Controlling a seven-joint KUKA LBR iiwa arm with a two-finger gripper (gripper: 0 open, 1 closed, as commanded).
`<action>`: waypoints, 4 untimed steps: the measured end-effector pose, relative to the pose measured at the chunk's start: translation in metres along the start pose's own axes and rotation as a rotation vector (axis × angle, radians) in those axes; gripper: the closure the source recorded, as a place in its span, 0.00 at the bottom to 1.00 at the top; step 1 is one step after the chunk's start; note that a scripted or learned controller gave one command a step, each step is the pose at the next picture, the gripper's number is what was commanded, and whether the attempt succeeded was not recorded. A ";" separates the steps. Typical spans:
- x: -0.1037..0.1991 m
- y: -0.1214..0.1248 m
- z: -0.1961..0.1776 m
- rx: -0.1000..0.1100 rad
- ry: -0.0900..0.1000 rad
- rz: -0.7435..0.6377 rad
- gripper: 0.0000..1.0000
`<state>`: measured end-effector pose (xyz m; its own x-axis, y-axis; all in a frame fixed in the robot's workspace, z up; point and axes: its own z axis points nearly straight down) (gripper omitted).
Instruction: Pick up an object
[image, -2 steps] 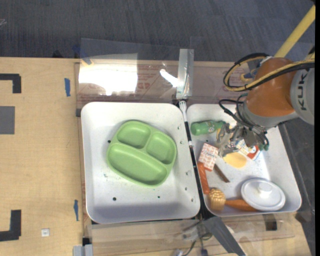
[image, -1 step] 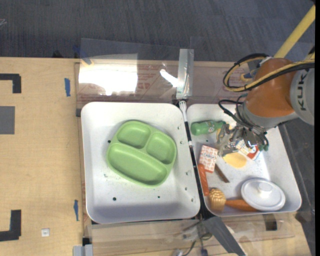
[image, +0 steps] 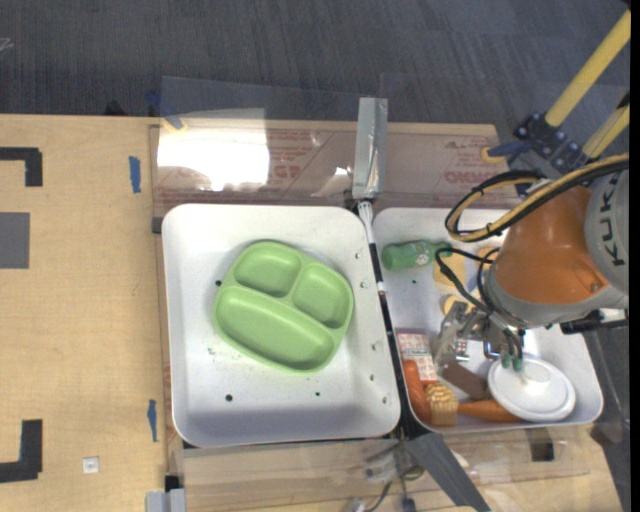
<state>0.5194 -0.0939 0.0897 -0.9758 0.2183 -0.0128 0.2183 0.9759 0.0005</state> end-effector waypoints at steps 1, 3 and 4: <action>0.046 0.040 -0.099 -0.002 0.003 0.112 0.00; 0.061 0.099 -0.096 0.002 0.011 0.320 0.00; 0.073 0.181 -0.121 -0.001 0.010 0.413 0.00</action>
